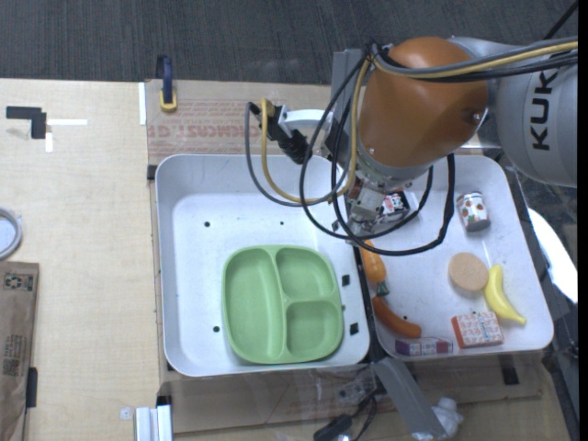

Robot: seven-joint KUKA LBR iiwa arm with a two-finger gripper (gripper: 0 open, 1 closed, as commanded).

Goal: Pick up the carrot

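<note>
The carrot (371,265) is a short orange piece with a dark green tip. It lies along the left wall of the right bin (514,246), pointing toward the front. My gripper (367,217) hangs just behind and above the carrot, under the big orange wrist band and a tangle of cables. The wrist and cables hide most of it. Nothing is visibly held.
A reddish-orange sausage-like piece (397,320) lies just in front of the carrot. The right bin also holds a tan disc (468,272), a banana (503,294), a small can (473,211) and two small boxes (476,329). A green divided plate (266,338) sits in the left bin (184,274).
</note>
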